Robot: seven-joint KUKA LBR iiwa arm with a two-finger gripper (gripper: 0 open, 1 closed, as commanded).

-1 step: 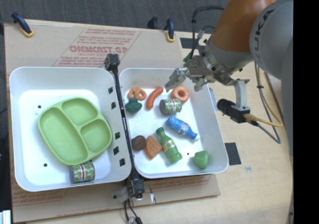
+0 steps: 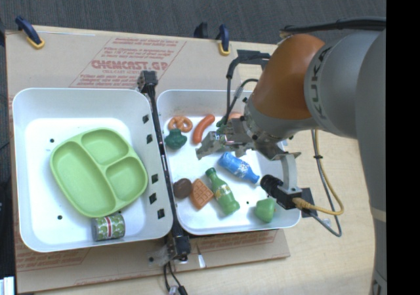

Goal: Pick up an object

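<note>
- Gripper [image 2: 211, 145] low over the right bin [image 2: 197, 98], grey fingers pointing toward the bin divider; arm enters from the right with its orange band above.
- Fingers appear slightly parted, nothing visibly between them; true opening hard to judge.
- Blue bottle [image 2: 238, 167]: small, blue with a pale label band, lying tilted just below-right of the fingertips; contact cannot be told.
- Orange sausage [image 2: 203, 126] just above the fingertips; pretzel [image 2: 179, 123] and dark green piece [image 2: 174, 139] to their left.
- Green bottle [image 2: 223, 191], waffle [image 2: 201, 195] and brown cookie [image 2: 182, 187] below the gripper; green pepper [image 2: 266, 209] further down-right.
- Left bin [image 2: 26, 107]: green divided plate [image 2: 98, 170], small can [image 2: 108, 226], well apart from the gripper.
</note>
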